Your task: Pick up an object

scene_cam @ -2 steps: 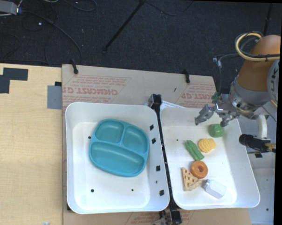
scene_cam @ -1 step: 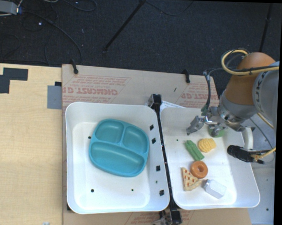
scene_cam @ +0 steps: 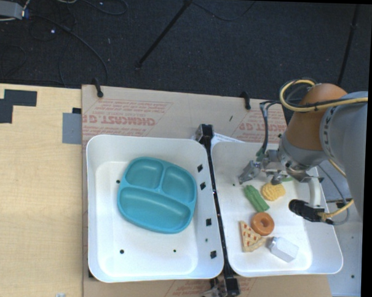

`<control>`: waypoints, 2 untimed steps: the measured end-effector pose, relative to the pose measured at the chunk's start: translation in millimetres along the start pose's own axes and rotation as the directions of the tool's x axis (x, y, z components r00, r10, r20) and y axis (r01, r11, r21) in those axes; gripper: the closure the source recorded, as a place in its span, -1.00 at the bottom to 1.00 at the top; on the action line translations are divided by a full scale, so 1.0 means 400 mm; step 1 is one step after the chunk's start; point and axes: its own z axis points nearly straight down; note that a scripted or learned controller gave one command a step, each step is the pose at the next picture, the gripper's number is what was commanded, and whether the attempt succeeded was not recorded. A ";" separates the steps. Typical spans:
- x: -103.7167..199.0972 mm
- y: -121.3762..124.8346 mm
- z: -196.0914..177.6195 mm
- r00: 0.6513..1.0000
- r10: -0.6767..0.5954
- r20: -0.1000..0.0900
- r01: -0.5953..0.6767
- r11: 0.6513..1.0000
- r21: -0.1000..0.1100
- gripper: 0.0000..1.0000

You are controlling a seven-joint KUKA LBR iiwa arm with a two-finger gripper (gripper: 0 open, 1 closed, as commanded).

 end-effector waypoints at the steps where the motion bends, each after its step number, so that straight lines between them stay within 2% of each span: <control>1: 0.001 -0.003 -0.025 1.000 0.001 -0.003 -0.001 1.000 0.006 1.00; 2: -0.008 -0.016 -0.178 1.000 0.005 -0.003 -0.005 1.000 0.003 1.00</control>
